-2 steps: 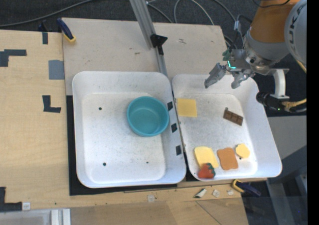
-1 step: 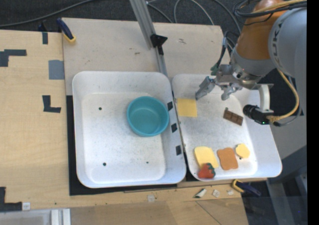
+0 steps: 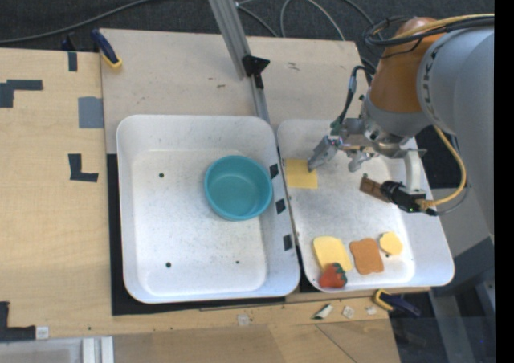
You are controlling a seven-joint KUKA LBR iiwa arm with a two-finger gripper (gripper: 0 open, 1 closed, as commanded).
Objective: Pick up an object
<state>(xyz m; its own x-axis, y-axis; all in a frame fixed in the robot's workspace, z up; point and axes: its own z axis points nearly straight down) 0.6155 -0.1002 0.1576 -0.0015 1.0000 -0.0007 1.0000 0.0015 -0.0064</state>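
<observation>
My gripper (image 3: 337, 158) hangs over the upper part of the right bin (image 3: 426, 269), its two fingers spread open with nothing between them. The left fingertip is just right of a flat yellow square piece (image 3: 301, 176) lying at the bin's left wall. A small brown block (image 3: 373, 186) lies right of the gripper. Along the bin's front lie a yellow slab (image 3: 329, 250), a red strawberry (image 3: 333, 276), an orange toast-like piece (image 3: 366, 255) and a small yellow round piece (image 3: 390, 243).
The left bin (image 3: 144, 193) holds a teal bowl (image 3: 238, 186). A slanted grey pole (image 3: 229, 16) with a black clamp rises behind the bins. Cables run across the dark floor at the back. A black-and-green connector (image 3: 408, 197) hangs off the arm's cable.
</observation>
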